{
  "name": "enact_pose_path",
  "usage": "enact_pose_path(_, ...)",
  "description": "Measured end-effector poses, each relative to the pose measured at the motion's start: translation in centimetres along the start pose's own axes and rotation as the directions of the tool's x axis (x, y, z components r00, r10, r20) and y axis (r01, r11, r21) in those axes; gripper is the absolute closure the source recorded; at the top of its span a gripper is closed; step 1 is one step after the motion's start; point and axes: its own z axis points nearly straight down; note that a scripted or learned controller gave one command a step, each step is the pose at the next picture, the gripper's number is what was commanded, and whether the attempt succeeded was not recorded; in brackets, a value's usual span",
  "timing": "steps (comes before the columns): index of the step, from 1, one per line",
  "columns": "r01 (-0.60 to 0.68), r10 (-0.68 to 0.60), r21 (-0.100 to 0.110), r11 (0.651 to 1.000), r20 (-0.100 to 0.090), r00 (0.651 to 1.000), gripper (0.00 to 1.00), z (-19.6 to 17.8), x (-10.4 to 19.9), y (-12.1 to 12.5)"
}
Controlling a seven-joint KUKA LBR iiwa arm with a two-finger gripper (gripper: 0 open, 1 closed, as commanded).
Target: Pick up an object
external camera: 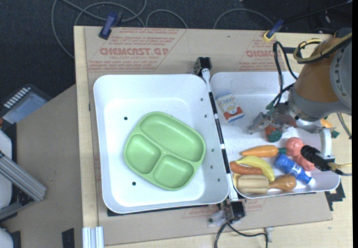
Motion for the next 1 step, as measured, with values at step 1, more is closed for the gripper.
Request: enact_pose_path(1,-0.001,0.001,-0.002,1.000,0.002,1.000,1.00,-1.01,-0.07,0.02)
